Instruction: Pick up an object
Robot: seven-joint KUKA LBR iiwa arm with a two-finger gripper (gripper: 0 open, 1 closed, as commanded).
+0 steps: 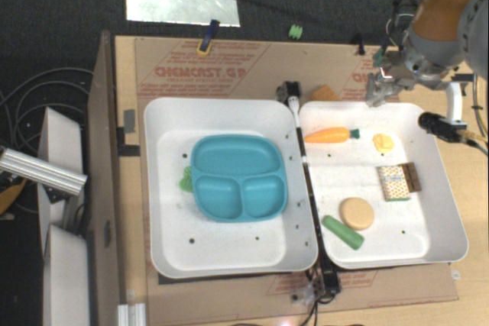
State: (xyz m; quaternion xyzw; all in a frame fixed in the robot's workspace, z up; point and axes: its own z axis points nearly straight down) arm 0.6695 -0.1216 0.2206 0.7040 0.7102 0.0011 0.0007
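The right bin [428, 240] holds an orange carrot [330, 136] near its back left, a small yellow piece [383, 141] to the carrot's right, a patterned block with a brown side [397, 182], a tan round disc [357, 213] and a green stick [341, 231] at the front. My gripper [379, 93] hangs over the back rim of this bin, above and behind the yellow piece. It is apart from all of these objects, and none of them is raised off the bin floor.
The left bin [164, 240] carries a blue divided plate [238, 176] with a small green item [186, 179] at its left edge. A black clamp [290, 93] sits where the bins meet at the back. A black fixture [439, 124] sticks in at the right bin's rim.
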